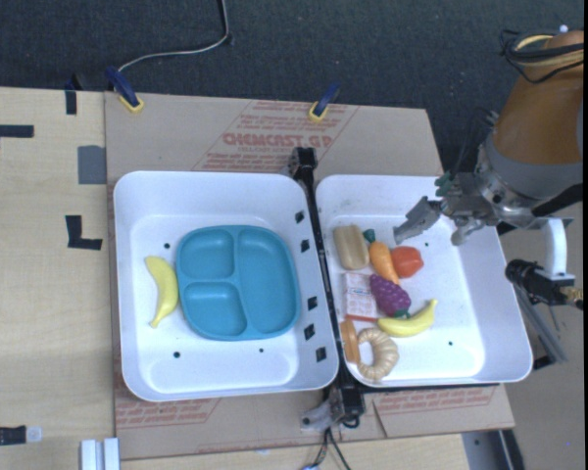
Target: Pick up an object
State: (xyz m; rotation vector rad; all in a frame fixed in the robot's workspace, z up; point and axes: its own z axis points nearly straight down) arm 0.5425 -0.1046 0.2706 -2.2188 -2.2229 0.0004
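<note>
We see our claw [433,221] hanging above the right bin [490,306] with prongs apart and nothing between them, while the nearest pickable thing, the carrot [381,259], lies toward its eight o'clock, long axis running eleven to five.

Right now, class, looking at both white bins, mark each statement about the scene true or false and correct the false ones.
1. The blue divided plastic plate lies in the left white bin. True.
2. A yellow toy banana lies on top of that plate. False: it lies beside the plate, on the bin floor.
3. The purple toy grape bunch is in the right white bin. True.
4. The two-finger gripper holds the orange toy carrot. False: the carrot lies in the bin, with the gripper hanging above and holding nothing.
</note>
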